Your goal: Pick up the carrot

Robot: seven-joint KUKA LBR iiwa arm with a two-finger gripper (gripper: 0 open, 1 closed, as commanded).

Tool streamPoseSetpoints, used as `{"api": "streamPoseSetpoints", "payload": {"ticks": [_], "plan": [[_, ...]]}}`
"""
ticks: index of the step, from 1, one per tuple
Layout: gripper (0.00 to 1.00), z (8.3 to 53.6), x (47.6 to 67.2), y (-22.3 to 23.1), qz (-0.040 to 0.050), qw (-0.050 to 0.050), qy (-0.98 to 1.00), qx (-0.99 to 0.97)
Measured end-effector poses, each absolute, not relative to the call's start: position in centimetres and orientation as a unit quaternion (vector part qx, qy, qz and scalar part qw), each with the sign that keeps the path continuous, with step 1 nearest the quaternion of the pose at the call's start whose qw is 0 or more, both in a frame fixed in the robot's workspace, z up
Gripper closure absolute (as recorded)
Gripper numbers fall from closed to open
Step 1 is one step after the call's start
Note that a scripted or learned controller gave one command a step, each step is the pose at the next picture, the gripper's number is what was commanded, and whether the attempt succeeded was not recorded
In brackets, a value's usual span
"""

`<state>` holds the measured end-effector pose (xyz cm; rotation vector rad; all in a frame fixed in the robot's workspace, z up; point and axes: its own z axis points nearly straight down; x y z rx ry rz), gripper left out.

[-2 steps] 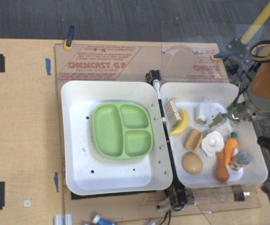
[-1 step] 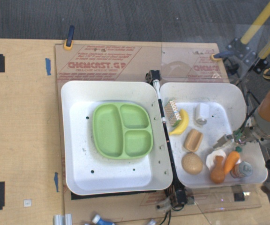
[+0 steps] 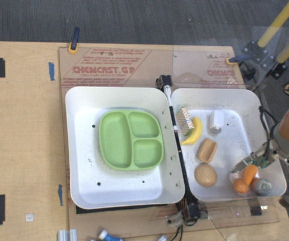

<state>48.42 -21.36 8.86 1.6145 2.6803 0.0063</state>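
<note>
While the small orange plastic carrot [image 3: 246, 177] lay near the right white bin's [image 3: 235, 102] front right corner, the two-finger gripper [image 3: 251, 162] seemed clenched on its upper end, though blur made that uncertain.

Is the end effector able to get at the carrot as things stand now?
Probably yes. The end effector is already at the carrot's upper end in the right bin, and nothing lies over it. A grey object beside it could crowd the approach.
</note>
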Motion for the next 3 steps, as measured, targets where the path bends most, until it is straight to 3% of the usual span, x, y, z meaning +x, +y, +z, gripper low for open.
{"api": "streamPoseSetpoints", "payload": {"ticks": [1,2,3], "plan": [[0.0,8.9,48.4,-16.4,0.0003,0.006,0.923,0.384],[1.0,10.2,48.9,-16.6,0.0011,0.017,0.922,0.386],[1.0,18.9,57.2,-5.0,0.0038,0.007,0.956,0.292]]}}
